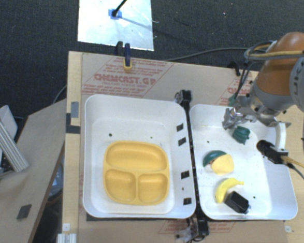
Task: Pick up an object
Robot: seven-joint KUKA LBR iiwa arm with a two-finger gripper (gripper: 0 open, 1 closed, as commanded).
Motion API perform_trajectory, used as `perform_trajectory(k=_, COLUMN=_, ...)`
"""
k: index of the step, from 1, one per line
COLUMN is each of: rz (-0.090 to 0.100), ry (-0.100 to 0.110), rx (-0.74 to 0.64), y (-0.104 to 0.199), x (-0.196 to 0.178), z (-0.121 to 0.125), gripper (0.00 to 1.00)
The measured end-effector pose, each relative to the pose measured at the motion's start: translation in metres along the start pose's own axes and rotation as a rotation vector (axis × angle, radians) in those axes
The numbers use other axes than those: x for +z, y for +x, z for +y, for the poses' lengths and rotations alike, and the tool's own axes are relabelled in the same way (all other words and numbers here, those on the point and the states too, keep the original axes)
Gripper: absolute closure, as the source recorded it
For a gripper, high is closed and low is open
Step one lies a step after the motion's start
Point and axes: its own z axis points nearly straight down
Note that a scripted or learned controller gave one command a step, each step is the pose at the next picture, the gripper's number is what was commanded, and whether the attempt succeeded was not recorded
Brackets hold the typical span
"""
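We see a small dark green plastic thing [241, 133] lying near the back of the right white bin [287, 198]. The silver two-finger gripper [235, 120] hangs right above it, at its upper left, and looks very close to it or touching it. We cannot tell if the gripper is wide or narrow, and we cannot tell if it has hold of the green thing.

Nearer the middle of the same bin lies a round toy, half yellow and half dark green [218, 161]. Just below it is a small yellow toy banana [226, 188]. A little black block [236, 202] touches the low end of the banana. These three sit well apart from the green thing under the gripper.

The big grey arm with its orange band [282, 62] comes in from the right side, with thin cables running along it.

The left white bin [97, 120] holds a yellow plastic food tray with three parts [136, 172], one long part at the back and two small parts at the front.

Both bins rest on a brown cardboard sheet with red letters [125, 74]
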Motion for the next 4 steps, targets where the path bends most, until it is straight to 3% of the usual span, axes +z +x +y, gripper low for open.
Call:
perform_trajectory(k=1, rz=0.000, ry=0.002, rx=-0.001, y=0.000, x=-0.024, z=0.001, gripper=1.00)
perform_trajectory(k=4, rz=0.003, ry=0.005, rx=-0.005, y=0.160, x=-0.029, z=-0.011, gripper=1.00)
